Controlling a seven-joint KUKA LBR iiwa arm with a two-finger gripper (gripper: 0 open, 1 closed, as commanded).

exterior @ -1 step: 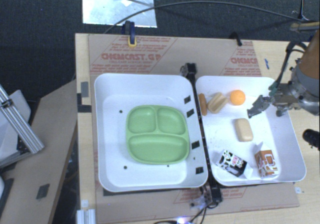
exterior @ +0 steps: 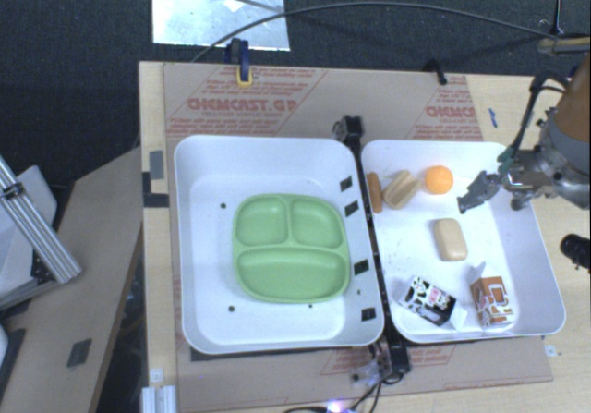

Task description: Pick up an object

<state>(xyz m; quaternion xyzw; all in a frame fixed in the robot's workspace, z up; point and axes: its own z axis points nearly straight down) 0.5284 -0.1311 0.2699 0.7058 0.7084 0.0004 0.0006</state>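
- Counter (exterior: 111, 217): pale wood-toned surface across the lower frame, with a brown printed cardboard sheet (exterior: 268, 102) lying flat under both bins.
- Left bin (exterior: 199, 245): shallow white tray with rounded corners and a smooth matte floor, at centre-left.
- Right bin (exterior: 526, 254): the same white tray, touching the left one along a black-clipped seam at centre.
- Plate (exterior: 292, 247): pale green, smooth plastic, rounded-square, split into three compartments; it sits in the middle of the left bin.
- Arm (exterior: 568, 139): grey metal, entering at the right edge, with an orange band at the upper right.
- Claw (exterior: 494, 188): dark, angular, over the upper right part of the right bin; its two fingers look spread and nothing sits between them.
- Soap bar (exterior: 450, 239): tan, smooth, rounded block, mid right bin, below left of the claw.
- Black-and-white packet (exterior: 429, 298): glossy, boxy, at the bin's lower edge.
- Carton (exterior: 492, 300): small orange-and-white box, lower right, near the packet.
- Bread roll (exterior: 400, 188): beige, oblong, upper left of the right bin, just beside a thin brown stick (exterior: 374, 192).
- Orange (exterior: 439, 179): small, round, bright, right of the roll.
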